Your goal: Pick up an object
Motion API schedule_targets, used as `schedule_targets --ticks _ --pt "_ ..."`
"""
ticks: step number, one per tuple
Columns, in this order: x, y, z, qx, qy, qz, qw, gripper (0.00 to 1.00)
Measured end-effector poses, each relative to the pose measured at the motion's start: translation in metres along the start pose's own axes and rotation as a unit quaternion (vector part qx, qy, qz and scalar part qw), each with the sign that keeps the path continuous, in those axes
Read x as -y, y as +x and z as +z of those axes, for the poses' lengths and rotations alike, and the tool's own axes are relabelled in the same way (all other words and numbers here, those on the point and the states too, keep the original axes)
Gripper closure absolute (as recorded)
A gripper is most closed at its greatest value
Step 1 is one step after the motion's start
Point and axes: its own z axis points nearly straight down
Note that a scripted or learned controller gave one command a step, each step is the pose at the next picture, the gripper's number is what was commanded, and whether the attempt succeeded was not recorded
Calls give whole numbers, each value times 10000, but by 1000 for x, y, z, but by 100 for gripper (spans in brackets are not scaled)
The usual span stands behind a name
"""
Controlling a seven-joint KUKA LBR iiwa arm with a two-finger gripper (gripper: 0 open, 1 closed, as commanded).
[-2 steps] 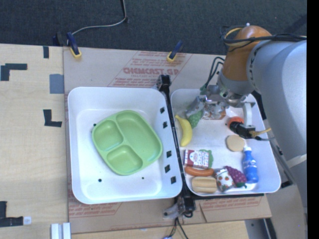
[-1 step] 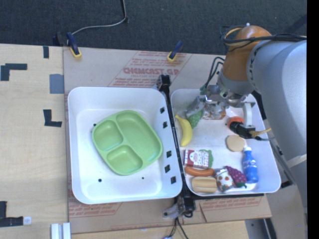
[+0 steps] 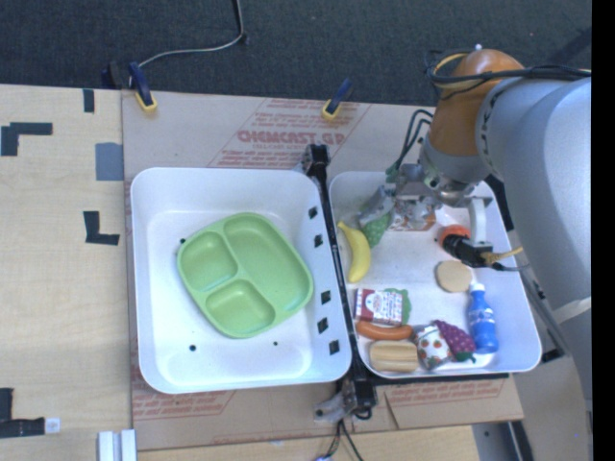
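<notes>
A wooden bench under a sheet of printed cardboard (image 3: pixel 279 137) carries two white bins side by side. The left bin (image 3: pixel 154 185) holds a green divided plate (image 3: pixel 245 274), lying flat and turned at a slant.

The right bin (image 3: pixel 415 259) is crowded. The grey arm comes in from the right, and its gripper (image 3: pixel 411 205) hangs low over the far part of this bin. From here I cannot tell whether the gripper is wide or narrow, or whether it has anything.

Just beside the gripper, on its near-left, lies a green toy vegetable (image 3: pixel 375 227), its long axis slanting from far-right to near-left. Touching it on the left, a banana (image 3: pixel 356 252) lies along the bin's left wall, its length running far to near and its curve bulging right.

Nearer to me are a red and white packet (image 3: pixel 381 306), a sausage (image 3: pixel 382 331) lying left to right, and a bun (image 3: pixel 394 355). To the right, a blue bottle (image 3: pixel 481 319) points its white cap toward the far side, with a tan cookie (image 3: pixel 455 277) just beyond it.
</notes>
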Motion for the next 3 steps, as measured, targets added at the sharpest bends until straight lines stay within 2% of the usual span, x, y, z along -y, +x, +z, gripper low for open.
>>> schedule_targets --ticks 1,2,3 --pt "2 -3 -13 11 81 -5 10000 100" --pt "39 83 -80 16 -134 -32 9999 100" --pt "40 82 -79 19 -129 -28 9999 0"
